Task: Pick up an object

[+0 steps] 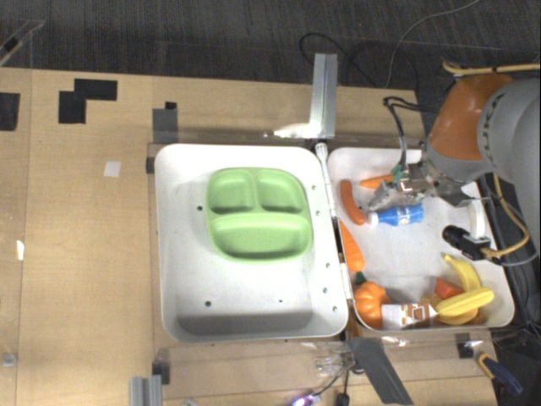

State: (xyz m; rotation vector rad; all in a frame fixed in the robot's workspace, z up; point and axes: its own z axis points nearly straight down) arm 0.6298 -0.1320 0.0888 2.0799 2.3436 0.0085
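My gripper (396, 194) was positioned inside the right-hand shallow white plastic bin (397, 260), in its far half, at the end of the grey arm with the orange band (461, 129) that entered from the right. Whether the gripper was spread or pressed together could not be determined from this view, and no item could be confirmed as pinched in it. Directly at the gripper, on its near side, lay a small blue cylindrical bottle with a white end (402, 217), resting on its side on the bin floor; whether the gripper touched it could not be told. A short orange carrot-like piece (374, 182) lay just beyond the gripper, toward the far wall. An orange-red sausage-shaped piece (351, 203) lay to the left of the gripper, near the wall shared with the other bin. A long orange carrot (352, 249) lay along that same wall, nearer the camera. A small round orange pumpkin (369, 297) occupied the near left corner, and a white and brown packet (404, 315) lay just beside it against the near wall. A bunch of yellow bananas (467, 299) occupied the near right corner, with a small red item (445, 289) touching its left side. The left-hand shallow white plastic bin (182, 252) held one light green plastic plate with three compartments (258, 212), lying flat near the bin's centre. Both bins stood side by side on the pale wooden bench (76, 252).
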